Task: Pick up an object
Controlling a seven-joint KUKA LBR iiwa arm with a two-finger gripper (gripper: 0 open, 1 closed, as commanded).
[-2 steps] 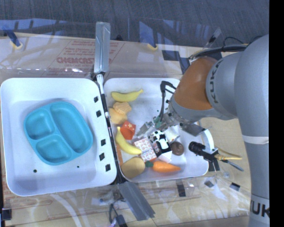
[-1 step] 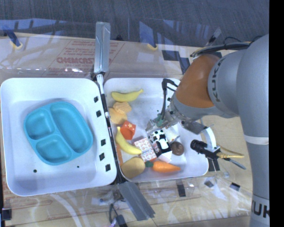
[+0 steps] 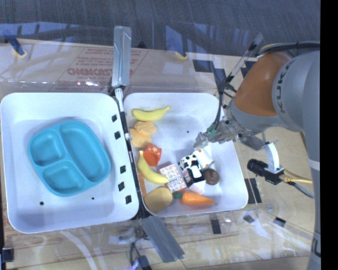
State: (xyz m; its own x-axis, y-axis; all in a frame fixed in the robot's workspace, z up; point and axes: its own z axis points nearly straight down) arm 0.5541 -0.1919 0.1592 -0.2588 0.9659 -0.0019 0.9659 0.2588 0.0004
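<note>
Over the right bin [image 3: 231, 103] my gripper [image 3: 204, 140] hangs low, just above the black-and-white cow toy [image 3: 192, 165], and whether it is spread or closed I cannot tell; nothing visibly sits in it. The cow toy looks like my target. It lies in the crowded near half of the bin, touching a brown round piece [image 3: 212, 176] and a small printed box [image 3: 172, 175], with a carrot [image 3: 196, 199] just beside them. To do this well I should come straight down over the cow's middle, clear of its neighbours, and close before lifting slowly. My tip is small and blurred against the white floor, and the wrist hides part of the bin's right wall. The left bin [image 3: 11, 151] holds a blue divided plate [image 3: 69, 156].
</note>
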